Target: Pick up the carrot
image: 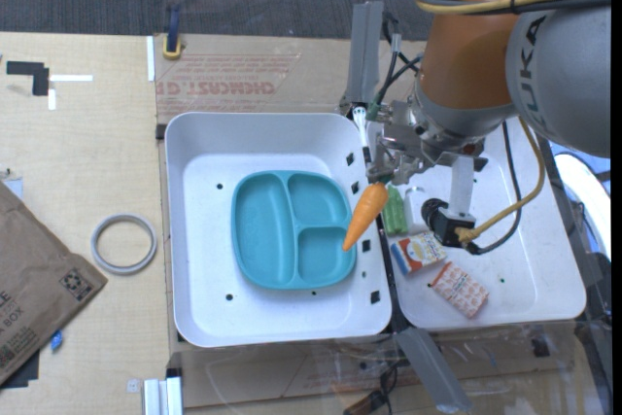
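Carrot hangs tilted over the bins' shared rim beneath the gripper; jaw state indeterminate, so it may drop.

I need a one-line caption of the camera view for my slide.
Gripper lifts the carrot above the teal plate in the left bin.

The grey arm carries black letters on its side, of which "UK" can be made out, running vertically. A flat cardboard sheet behind the left bin bears red print, seen upside down and too faint to read surely. The brown box at left shows "BOX" and a square code.
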`<action>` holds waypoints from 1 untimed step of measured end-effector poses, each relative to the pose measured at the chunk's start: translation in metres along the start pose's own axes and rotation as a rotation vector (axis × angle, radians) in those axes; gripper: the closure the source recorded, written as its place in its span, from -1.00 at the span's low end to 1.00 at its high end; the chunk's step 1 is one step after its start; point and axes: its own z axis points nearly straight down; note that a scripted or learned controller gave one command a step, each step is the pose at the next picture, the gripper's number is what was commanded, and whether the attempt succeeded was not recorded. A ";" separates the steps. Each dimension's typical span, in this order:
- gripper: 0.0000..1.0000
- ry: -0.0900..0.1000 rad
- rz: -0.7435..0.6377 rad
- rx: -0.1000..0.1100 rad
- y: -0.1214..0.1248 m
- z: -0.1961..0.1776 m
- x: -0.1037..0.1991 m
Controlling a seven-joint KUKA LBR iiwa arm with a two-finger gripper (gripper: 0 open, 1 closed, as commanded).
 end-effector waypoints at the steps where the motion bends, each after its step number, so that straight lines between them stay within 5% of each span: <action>1: 1.00 -0.001 -0.288 -0.002 -0.064 -0.061 0.010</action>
